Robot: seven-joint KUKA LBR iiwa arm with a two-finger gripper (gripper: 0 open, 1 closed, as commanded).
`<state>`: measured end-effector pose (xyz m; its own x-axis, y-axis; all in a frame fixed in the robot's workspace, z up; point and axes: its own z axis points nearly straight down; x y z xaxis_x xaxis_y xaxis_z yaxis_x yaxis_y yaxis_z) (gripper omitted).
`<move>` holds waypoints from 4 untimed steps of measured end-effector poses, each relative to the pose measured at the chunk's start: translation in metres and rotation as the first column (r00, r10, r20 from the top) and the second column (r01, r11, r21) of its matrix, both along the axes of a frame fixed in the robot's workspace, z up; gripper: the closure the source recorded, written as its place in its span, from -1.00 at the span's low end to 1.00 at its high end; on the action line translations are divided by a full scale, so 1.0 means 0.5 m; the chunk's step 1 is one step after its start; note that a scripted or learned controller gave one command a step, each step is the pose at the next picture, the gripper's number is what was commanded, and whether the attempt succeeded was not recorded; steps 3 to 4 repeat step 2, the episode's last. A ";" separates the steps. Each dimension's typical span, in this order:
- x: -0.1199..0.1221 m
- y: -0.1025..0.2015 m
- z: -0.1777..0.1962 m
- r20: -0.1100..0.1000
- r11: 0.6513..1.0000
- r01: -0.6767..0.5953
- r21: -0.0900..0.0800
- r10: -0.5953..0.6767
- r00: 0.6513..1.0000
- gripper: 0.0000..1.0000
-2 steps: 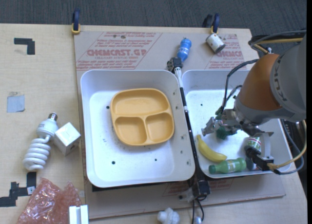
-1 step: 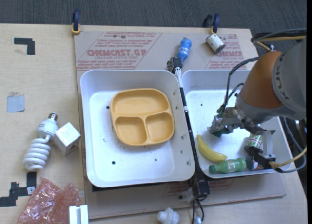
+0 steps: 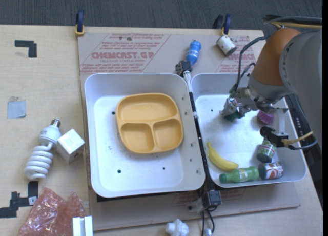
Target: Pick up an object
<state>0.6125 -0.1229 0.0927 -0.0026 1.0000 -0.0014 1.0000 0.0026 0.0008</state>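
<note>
The counter (image 3: 46,76) carries two white bins side by side. The left bin (image 3: 97,142) holds a yellow divided tray (image 3: 149,122). The grey arm (image 3: 292,60) reaches in from the right over the right bin (image 3: 230,137), its tool (image 3: 233,111) low at the far middle of that bin, closed around a small dark green object (image 3: 231,115). Near the bin's near edge lie a banana (image 3: 221,159), a green bottle (image 3: 239,175) and a red-and-white can (image 3: 271,170), with a green can (image 3: 266,151) just beyond.

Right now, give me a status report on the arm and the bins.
Tool low in right bin, on a small greenish thing. Banana, green bottle, cans near front. Yellow tray in left bin.
</note>
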 end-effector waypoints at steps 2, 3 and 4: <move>-0.230 0.082 0.242 0.000 1.000 0.001 0.000 -0.001 1.000 1.00; -0.230 0.082 0.242 0.000 1.000 0.001 0.000 -0.001 1.000 1.00; -0.230 0.082 0.242 0.000 1.000 0.001 0.000 -0.001 1.000 1.00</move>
